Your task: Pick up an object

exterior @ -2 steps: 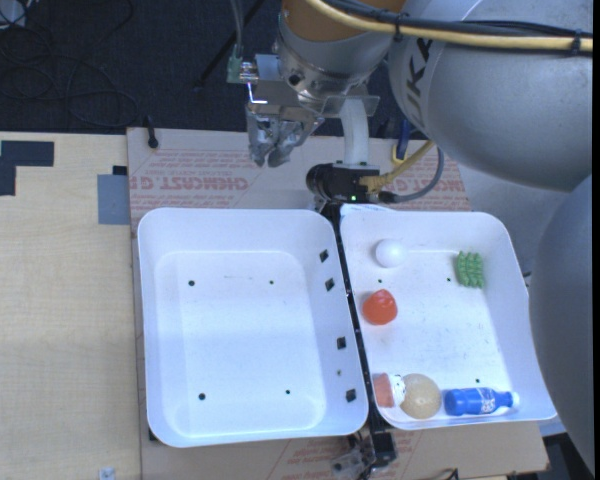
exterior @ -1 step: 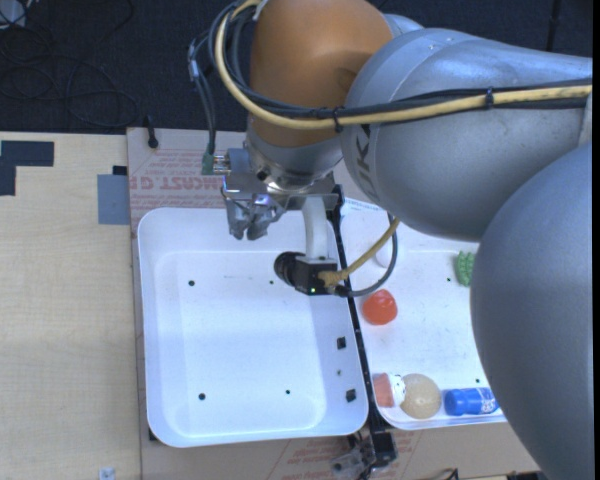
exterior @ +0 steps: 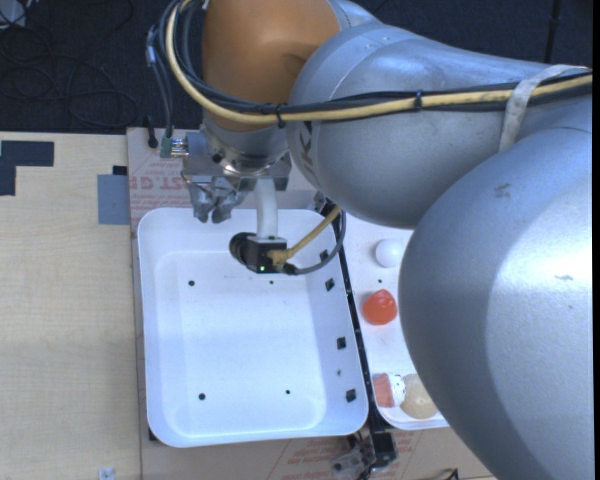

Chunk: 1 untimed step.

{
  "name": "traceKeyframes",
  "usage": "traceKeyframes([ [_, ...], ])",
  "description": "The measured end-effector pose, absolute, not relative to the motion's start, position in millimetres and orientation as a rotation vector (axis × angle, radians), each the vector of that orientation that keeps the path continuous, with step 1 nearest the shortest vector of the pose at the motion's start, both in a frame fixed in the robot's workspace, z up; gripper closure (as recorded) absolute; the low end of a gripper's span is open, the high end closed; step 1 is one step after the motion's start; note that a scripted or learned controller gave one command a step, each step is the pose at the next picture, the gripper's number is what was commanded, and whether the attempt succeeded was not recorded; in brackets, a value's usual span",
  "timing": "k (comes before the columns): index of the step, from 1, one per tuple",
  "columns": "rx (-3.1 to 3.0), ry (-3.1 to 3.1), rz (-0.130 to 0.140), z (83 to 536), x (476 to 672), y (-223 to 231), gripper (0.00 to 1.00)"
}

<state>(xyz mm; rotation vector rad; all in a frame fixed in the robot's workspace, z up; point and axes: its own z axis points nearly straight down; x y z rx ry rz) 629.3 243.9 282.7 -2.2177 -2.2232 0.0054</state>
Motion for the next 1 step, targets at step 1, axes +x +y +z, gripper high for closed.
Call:
traceKeyframes([
  [1, -2.215, -2.226, 0.009, 294.8, 628.4, 242.5, 1.0],
])
